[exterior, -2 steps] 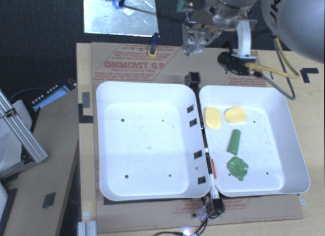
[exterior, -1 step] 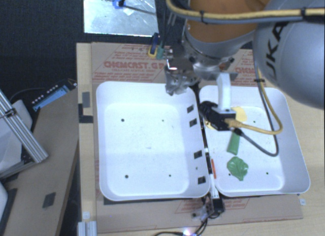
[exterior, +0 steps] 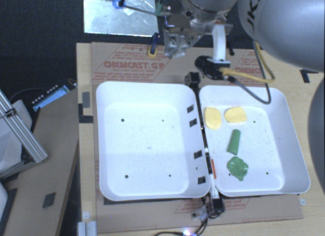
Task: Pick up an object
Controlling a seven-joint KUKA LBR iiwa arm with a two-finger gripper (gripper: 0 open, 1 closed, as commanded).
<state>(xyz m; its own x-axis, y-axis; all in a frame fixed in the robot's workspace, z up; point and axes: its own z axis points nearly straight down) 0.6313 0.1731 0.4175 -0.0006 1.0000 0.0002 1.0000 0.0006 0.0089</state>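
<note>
The right bin [exterior: 284, 128] holds several small things. Two pale yellow pieces lie near its back: one oval [exterior: 213, 118] at the left and one rounder [exterior: 235, 114] just right of it. Below them lies a green stick [exterior: 233, 141], and nearer the front a crumpled green lump [exterior: 237, 168]. My gripper [exterior: 173, 47] hangs high above the bench behind the bins, over the cardboard at the back of the left bin, far from all these things. Nothing shows between its fingers.
The left bin [exterior: 147, 143] lies beside the right one, joined by a black-clipped seam [exterior: 200, 138]. Cardboard [exterior: 132, 65] lies under both bins. A shiny metal plate [exterior: 119, 6] lies at the back left. A metal frame [exterior: 20, 133] stands at the far left.
</note>
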